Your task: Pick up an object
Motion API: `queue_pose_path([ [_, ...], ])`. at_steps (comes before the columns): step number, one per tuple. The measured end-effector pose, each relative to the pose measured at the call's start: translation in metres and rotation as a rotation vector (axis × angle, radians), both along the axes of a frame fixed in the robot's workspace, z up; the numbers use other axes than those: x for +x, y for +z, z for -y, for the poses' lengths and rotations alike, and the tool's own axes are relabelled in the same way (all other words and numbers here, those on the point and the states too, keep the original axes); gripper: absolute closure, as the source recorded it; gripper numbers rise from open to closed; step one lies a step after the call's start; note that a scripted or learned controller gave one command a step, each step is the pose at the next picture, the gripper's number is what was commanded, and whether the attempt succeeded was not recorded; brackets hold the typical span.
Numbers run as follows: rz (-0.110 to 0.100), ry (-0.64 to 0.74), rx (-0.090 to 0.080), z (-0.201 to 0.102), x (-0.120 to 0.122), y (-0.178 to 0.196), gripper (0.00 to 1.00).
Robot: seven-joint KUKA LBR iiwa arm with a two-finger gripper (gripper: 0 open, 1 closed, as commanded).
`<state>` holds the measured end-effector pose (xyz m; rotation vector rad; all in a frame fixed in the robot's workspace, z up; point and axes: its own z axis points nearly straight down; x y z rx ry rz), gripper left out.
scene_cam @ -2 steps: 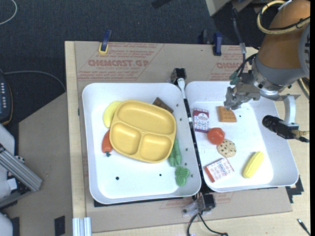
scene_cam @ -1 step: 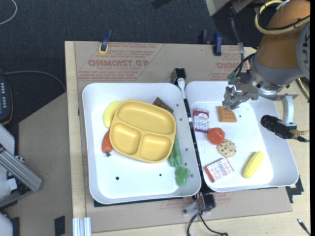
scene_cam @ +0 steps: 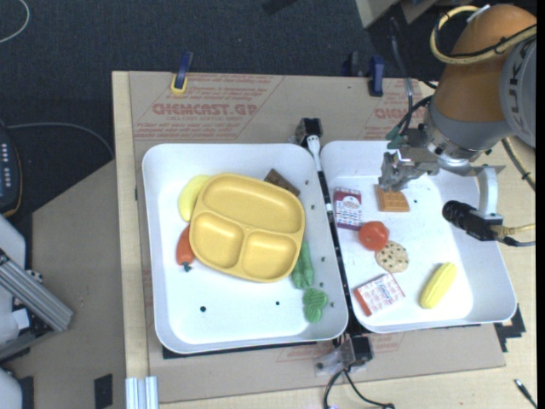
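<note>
Right bin (scene_cam: 485, 309), far half. We find the gripper (scene_cam: 393, 180) low over the floor of the bin, hanging from the grey wrist under the orange band, with the arm coming in from the right.

Nearest object: a small tan cracker (scene_cam: 393, 200), flat on the bin floor, roughly square, with no long axis to speak of. It lies just on the near side of the fingertips, touching them or almost so; from this slant we cannot separate the two. We see nothing between the fingers, and we cannot tell whether they stand apart or together: the grey metal reads as one mass against the white.

Other candidates, all nearer the camera than the gripper: a red-and-white packet (scene_cam: 347, 209) to the left by the bin's dividing wall, a red tomato (scene_cam: 373, 235) below the cracker, a speckled cookie (scene_cam: 392, 256) just beyond the tomato, a second packet (scene_cam: 378, 294) and a yellow corn cob (scene_cam: 437, 285) near the front edge. The corn cob's long axis runs diagonally, from upper right to lower left.

Our judgement: the coming move turns on the cracker's small offset toward the camera. A straight descent from here may land on its far edge rather than straddle it. A thin, flat piece gives the fingers little to bite.

Left bin (scene_cam: 157, 254) holds a yellow divided plate (scene_cam: 247, 227) and is well apart from the arm.
</note>
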<state>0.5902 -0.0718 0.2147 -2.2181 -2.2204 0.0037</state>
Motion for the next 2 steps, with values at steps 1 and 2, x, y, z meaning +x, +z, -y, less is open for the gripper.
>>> queue_pose_path([
  [1, 0.006, 0.001, 0.000, -0.0066, -0.0013, 0.0109, 1.00],
  [2, 0.006, -0.001, -0.001, -0.0036, -0.0045, 0.0173, 1.00],
])
